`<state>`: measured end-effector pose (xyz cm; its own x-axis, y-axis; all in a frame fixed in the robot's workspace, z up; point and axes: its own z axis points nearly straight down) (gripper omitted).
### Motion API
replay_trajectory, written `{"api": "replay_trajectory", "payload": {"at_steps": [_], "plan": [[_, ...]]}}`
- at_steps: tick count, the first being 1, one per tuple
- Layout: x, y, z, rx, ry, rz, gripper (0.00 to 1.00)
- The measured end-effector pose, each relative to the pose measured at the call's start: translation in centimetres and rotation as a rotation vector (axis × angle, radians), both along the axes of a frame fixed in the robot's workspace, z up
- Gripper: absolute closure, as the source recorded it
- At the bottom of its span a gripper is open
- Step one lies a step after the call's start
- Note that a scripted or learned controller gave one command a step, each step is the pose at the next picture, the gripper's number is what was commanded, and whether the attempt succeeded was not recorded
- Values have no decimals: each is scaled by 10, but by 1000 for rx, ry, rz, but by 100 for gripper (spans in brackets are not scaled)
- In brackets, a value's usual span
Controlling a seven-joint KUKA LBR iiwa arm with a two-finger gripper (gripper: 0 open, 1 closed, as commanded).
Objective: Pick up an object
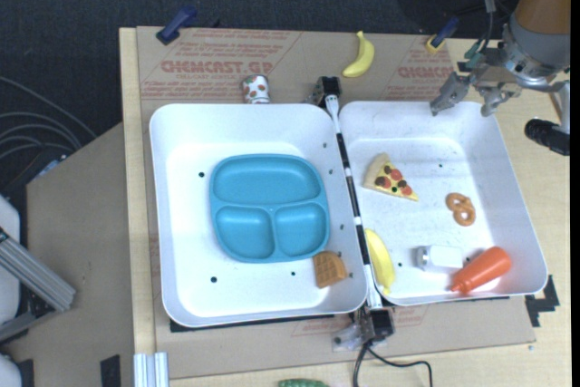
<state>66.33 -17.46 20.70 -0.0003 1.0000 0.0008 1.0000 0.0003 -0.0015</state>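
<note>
Above the far right corner of the right bin (507,149), the gripper (469,101) hangs with its two fingers spread apart and nothing between them. Nearest it inside that bin lies a pizza slice (391,178), toward the bin's left wall; a pretzel (461,208) sits right of the slice. Along the bin's near edge an orange carrot (481,269) touches a small white tube (439,257), and a yellow banana (380,259) lies against the left wall. Beyond that wall, the left bin (181,140) holds a blue divided plate (269,207) and a brown cracker (329,268). Behind the bins, on the bench (227,59), rest a second banana (360,56) and a small spotted cup (256,88).
</note>
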Motion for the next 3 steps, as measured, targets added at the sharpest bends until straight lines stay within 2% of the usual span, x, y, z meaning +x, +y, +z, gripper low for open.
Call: {"api": "replay_trajectory", "payload": {"at_steps": [1,2,3], "plan": [[3,19,-122,0,-1,1,0],[4,19,-111,-2,-3,2,100],[4,19,-112,-2,-2,2,0]]}}
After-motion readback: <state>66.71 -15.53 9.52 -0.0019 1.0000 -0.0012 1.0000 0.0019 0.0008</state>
